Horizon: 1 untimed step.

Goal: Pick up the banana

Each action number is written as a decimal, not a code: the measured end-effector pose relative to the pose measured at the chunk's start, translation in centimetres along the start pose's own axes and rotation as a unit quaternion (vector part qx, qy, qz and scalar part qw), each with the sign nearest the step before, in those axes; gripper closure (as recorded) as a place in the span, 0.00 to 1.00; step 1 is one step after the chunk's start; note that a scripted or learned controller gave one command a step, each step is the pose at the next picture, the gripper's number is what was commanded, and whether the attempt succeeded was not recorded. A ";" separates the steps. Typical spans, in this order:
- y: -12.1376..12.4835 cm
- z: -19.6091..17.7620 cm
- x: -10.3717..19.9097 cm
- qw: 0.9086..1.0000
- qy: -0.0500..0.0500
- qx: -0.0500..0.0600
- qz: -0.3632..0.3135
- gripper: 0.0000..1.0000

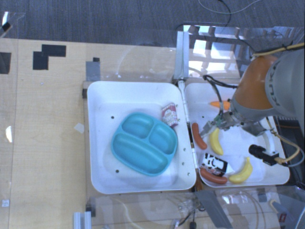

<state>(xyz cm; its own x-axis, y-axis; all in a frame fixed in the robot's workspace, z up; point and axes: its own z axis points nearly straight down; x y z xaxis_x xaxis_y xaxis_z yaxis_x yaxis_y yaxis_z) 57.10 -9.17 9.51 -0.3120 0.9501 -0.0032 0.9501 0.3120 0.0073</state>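
I see the arm reaching in from the right, bent low over the right bin [281, 178], claw [220, 123] just above a banana [216, 141]. I cannot tell its state. That banana's long axis runs roughly top-to-bottom of view. Count: two bananas, second [241, 172] near the bin's front edge; two sausages [198, 135] [213, 176]; one blue tray [144, 143], left bin.

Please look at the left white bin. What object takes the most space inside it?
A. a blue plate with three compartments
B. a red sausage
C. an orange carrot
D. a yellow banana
A: the blue plate with three compartments lies in the middle of the left bin, with just a small red-and-white packet beside it near the bin's right wall.
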 end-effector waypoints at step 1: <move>-0.1 0.6 -3.6 0.997 -0.001 -0.002 -0.078 0.00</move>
